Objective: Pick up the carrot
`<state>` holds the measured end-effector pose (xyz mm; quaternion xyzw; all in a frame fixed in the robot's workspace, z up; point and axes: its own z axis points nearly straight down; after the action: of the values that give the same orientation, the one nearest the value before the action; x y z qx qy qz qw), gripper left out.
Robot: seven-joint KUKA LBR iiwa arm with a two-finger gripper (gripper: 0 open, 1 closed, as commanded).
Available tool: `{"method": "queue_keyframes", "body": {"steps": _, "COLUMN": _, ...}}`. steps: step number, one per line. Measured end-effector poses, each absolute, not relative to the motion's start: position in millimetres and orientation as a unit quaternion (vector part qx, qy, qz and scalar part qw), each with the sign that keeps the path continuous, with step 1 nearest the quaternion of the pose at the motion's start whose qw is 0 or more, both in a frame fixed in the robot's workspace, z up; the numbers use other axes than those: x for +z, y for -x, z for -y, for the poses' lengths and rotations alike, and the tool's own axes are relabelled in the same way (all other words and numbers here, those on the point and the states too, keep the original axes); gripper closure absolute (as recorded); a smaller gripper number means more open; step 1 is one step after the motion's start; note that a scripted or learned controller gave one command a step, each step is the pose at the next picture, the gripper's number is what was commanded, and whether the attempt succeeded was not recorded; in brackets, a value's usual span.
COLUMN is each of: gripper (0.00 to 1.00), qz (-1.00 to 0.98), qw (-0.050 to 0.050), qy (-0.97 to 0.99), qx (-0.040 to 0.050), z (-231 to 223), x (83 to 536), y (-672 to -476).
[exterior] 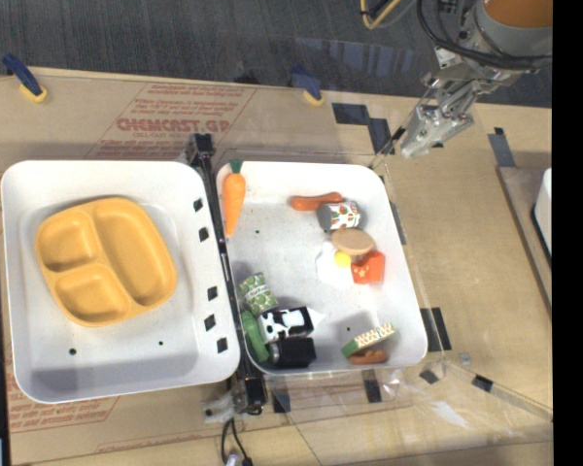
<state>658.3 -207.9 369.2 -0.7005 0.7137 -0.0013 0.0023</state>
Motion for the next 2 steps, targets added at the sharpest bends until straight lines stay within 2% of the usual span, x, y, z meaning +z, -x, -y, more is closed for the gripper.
{"method": "queue_keyframes", "body": {"steps": 1, "gripper": 1.0, "qz": -0.644, "qw": 0.002, "qy": 0.765, "qx": -0.0012, "z": 208, "x": 385, "y": -658.3}}
{"method": "queue_keyframes", "body": {"steps": 2, "gripper": 1.0, "qz": -0.524, "qw": 0.0, "qy": 0.852, "qx": 0.0032, "z": 195, "x": 324, "y": -657.2}}
